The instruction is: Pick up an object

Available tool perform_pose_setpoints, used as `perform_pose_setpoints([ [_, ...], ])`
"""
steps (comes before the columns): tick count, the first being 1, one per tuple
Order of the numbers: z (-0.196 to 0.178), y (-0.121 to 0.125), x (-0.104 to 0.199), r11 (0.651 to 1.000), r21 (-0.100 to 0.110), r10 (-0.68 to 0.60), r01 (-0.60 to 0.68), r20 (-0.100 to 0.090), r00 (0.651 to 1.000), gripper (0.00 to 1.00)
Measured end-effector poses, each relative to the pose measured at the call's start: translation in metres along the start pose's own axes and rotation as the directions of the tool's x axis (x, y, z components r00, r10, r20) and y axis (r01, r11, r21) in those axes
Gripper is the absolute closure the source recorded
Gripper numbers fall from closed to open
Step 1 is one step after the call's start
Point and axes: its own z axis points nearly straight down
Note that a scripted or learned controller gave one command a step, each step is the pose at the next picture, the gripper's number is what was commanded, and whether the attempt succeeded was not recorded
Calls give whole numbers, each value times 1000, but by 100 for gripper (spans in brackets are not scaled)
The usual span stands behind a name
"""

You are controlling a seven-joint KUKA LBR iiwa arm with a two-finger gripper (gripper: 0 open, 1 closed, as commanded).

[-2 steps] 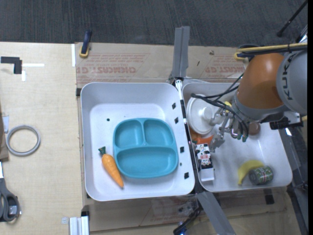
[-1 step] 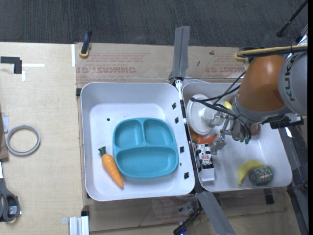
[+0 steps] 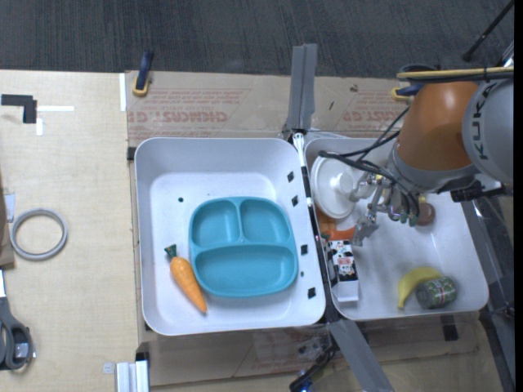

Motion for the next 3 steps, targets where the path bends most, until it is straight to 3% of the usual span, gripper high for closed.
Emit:
perform_pose_setpoints([
  [1, 0, -4, 23, 985, -3, 171, -171, 2, 985, 0],
  [2, 0, 1, 11, 989, -1, 150, -150, 2, 989, 0],
  [3, 0, 7, 3, 977, 1, 213, -213, 3, 977, 0],
])
